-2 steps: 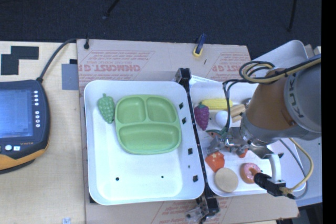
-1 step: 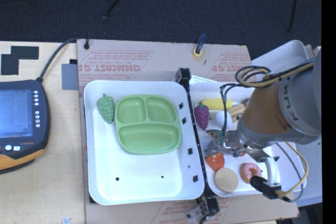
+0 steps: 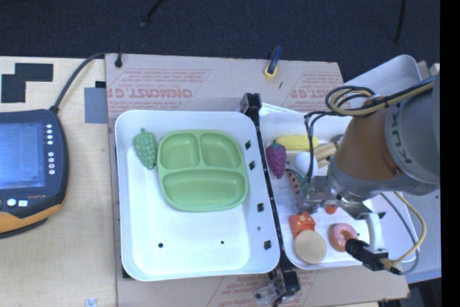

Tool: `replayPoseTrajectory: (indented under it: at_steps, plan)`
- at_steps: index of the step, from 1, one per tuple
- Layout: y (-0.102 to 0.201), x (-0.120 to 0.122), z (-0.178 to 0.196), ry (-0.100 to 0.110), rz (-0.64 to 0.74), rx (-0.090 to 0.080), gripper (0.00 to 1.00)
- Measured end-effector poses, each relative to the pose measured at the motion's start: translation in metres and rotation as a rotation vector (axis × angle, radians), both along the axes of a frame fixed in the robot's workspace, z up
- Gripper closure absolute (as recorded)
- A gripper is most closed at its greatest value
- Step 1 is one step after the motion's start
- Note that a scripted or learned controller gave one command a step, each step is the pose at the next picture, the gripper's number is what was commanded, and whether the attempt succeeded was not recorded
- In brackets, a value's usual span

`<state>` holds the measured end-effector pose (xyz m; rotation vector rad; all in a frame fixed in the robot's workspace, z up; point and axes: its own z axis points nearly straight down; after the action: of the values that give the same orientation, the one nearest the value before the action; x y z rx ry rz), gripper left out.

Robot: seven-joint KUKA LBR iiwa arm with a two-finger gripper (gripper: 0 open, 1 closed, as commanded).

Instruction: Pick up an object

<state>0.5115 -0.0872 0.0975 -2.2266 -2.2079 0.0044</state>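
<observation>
Your arm [image 3: 374, 147] hangs over the right bin [image 3: 402, 255]; you cannot tell the tool's [image 3: 310, 199] state beside the purple grapes [image 3: 276, 158].

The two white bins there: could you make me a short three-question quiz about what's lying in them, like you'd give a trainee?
1. True or false: the green divided plate lies in the left bin.
2. Multiple choice: what lies beside the plate, near that bin's upper left corner? A) a banana B) a green grape bunch C) a donut
3. Fill in: the arm reaches over the ____ bin, where purple grapes, a yellow banana, a pink donut and a tan round piece lie.

Key: 1 true; 2 B; 3 right.
</observation>
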Motion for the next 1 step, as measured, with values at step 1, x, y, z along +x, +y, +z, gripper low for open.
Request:
replayPoseTrajectory:
  at_steps: [1]
  plan:
    - [-0.003,0.0012,0.0417,-0.005,0.004,-0.002,1.0]
